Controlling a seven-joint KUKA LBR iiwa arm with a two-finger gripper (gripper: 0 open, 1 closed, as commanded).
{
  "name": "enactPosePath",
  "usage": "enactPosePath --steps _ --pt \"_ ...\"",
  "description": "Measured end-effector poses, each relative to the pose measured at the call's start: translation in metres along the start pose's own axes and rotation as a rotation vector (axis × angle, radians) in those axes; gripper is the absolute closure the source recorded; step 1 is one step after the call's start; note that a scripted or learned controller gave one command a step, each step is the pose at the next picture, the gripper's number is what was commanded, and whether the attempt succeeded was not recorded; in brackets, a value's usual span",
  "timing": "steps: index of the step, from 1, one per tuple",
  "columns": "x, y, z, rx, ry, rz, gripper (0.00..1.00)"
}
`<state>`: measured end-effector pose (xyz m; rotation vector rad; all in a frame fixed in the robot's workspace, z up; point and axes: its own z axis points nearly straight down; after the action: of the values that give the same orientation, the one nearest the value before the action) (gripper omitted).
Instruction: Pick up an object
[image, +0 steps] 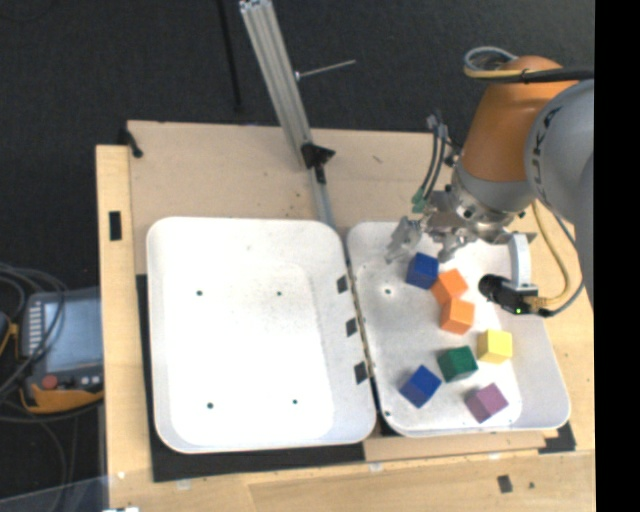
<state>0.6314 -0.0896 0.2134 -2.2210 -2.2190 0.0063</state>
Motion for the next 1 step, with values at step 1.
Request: enactPosePath --steps 1 --pt "0.0018 -0.0039 0.0433 0.0 0.0 0.002 0.0"
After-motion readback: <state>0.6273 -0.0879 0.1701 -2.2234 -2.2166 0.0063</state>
